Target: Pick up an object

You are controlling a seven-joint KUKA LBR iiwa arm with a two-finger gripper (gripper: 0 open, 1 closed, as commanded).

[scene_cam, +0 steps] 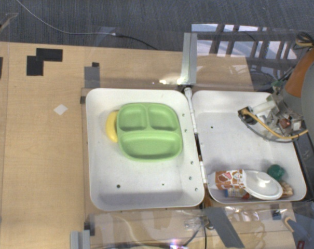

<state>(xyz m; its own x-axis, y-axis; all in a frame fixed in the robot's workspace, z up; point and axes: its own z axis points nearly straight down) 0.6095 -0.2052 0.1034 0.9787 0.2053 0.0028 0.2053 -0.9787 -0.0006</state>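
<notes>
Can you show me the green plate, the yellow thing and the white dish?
Green plate [148,131]: camera view, its middle, where the compartments meet.
Yellow thing [111,127]: camera view, the part peeking out left of the plate.
White dish [263,184]: camera view, its raised middle.

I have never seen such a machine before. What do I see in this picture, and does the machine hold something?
This is one picture, taken by a camera fixed above a wooden bench and looking down at a slant. The grey shape with an orange band at the right is a robot arm. Its grasping part, the gripper, is over the back of the right bin.

Two shallow white bins stand side by side. The left bin holds a green divided plate, with a yellow object partly under its left edge. Along the front of the right bin lie a printed packet, a white bowl and a small dark green object.

Nothing can be seen held in the gripper.
</notes>
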